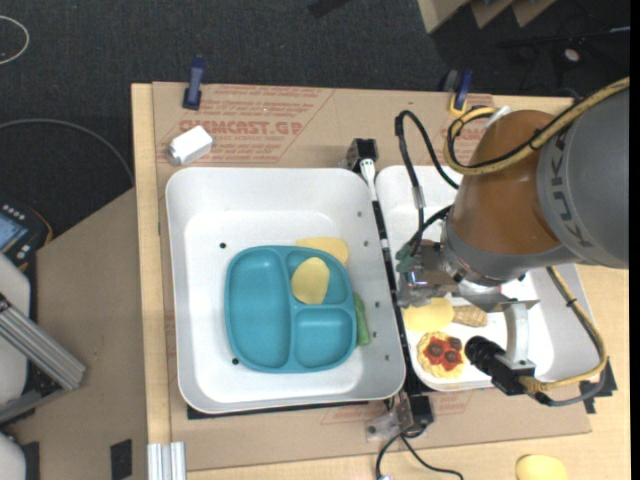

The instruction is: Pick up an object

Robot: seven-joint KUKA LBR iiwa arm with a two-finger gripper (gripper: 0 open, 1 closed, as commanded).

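While the gripper (418, 280) hangs low over the right bin (565, 343), finger state indiscernible, candidate objects lie just below it: a pale yellow piece (428, 316) and a pizza-like toy (441, 354). A centred, vertical descent should favour a secure grasp.

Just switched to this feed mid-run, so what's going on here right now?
The arm is reaching in over the right bin, its wrist low above the toy food near the front: a pale yellow piece, a cracker-like piece and a small pizza. Nothing can be seen lifted. The left bin holds a teal tray with a yellow chip on it, another yellow piece behind it and a green piece along its right edge.
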